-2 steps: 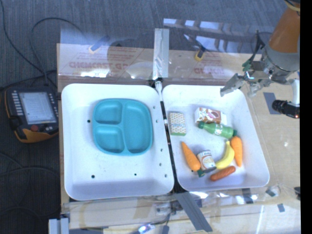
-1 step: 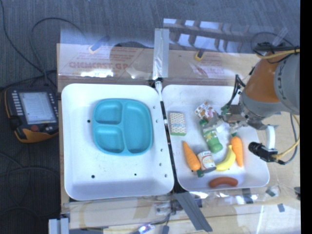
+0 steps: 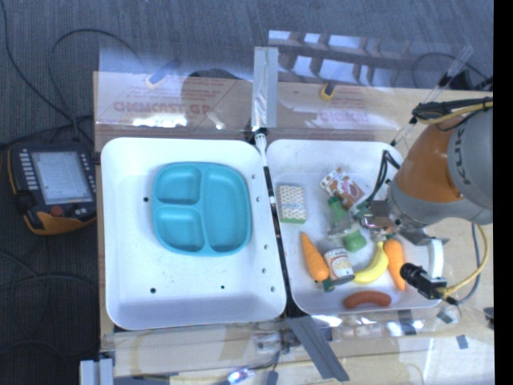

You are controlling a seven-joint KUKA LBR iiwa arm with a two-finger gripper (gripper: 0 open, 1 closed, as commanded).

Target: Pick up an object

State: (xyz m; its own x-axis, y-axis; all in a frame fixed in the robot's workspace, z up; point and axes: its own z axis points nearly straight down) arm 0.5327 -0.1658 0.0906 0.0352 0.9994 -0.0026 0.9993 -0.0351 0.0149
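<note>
Claw (image 3: 362,217), its opening impossible to judge from above, hangs low in the right bin (image 3: 298,295) over a small green block (image 3: 353,241) just below it, with the yellow banana (image 3: 370,268) beyond, curving lengthwise toward the bin's front edge.
</note>
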